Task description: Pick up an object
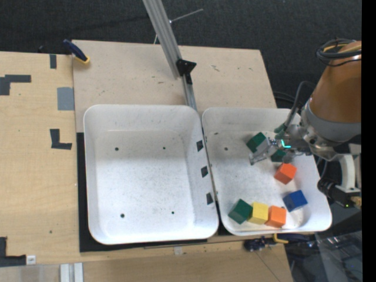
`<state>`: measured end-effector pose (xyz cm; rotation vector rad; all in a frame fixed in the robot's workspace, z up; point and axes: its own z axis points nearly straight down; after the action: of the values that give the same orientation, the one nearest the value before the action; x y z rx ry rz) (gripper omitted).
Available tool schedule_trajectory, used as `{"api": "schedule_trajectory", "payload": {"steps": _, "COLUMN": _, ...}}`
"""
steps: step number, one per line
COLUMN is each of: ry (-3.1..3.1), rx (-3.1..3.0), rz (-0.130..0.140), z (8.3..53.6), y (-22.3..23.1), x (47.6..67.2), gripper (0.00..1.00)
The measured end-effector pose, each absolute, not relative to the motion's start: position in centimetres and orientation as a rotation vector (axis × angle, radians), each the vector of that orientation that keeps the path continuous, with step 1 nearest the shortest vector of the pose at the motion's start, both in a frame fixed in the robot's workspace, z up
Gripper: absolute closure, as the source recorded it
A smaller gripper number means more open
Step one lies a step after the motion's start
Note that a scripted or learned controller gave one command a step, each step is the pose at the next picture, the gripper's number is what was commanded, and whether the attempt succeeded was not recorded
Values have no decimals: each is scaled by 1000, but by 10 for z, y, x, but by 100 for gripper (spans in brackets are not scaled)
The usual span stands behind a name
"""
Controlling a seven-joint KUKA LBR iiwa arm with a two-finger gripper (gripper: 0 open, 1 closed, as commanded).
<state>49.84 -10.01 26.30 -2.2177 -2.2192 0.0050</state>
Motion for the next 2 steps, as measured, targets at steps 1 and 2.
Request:
{"api": "schedule_trajectory", "payload": {"steps": 1, "ry": -2222, "rx": -2219, "rz": 1, "z": 265, "y": -100, "x": 499, "gripper": 0}}
{"api": "schedule_trajectory", "payload": {"steps": 2, "ry": -2217, "rx": -2219, "rz": 7, "z": 213, "y": -107, "x": 491, "gripper": 0}}
